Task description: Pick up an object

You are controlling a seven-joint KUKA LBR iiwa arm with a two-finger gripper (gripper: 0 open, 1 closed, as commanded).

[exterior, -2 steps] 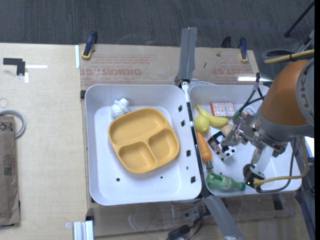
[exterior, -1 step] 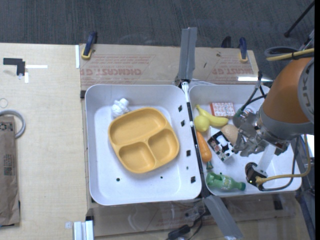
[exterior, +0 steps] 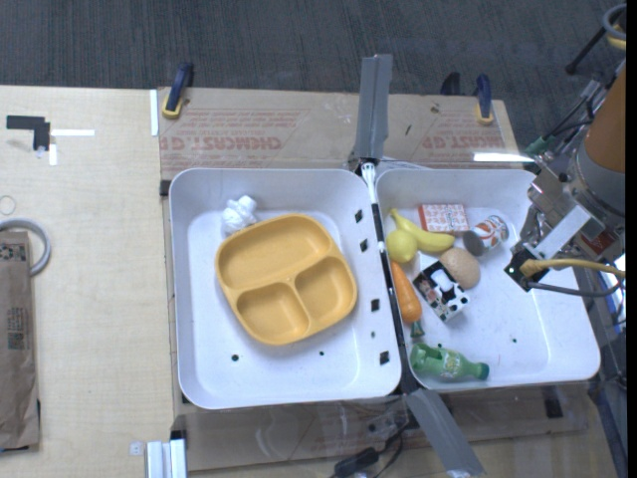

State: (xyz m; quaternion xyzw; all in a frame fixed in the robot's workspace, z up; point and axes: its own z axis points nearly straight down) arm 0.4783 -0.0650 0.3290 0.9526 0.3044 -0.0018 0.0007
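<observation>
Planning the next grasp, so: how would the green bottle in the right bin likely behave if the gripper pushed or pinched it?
The green bottle lies on its side at the right bin's near edge, so a sideways nudge would probably roll it. It looks like small glossy plastic, likely light and a bit slippery. Its rounded body may squirt out of a pinch unless grasped across the middle.

The right bin (exterior: 557,361) lies open across its right half and near right corner, while a banana (exterior: 416,235), carrot (exterior: 405,293), toy cow (exterior: 441,289), can (exterior: 489,232) and green bottle (exterior: 450,363) crowd its left side. In the left bin (exterior: 199,366), the yellow tray (exterior: 286,279) takes the middle, leaving bare floor along the near edge.
</observation>
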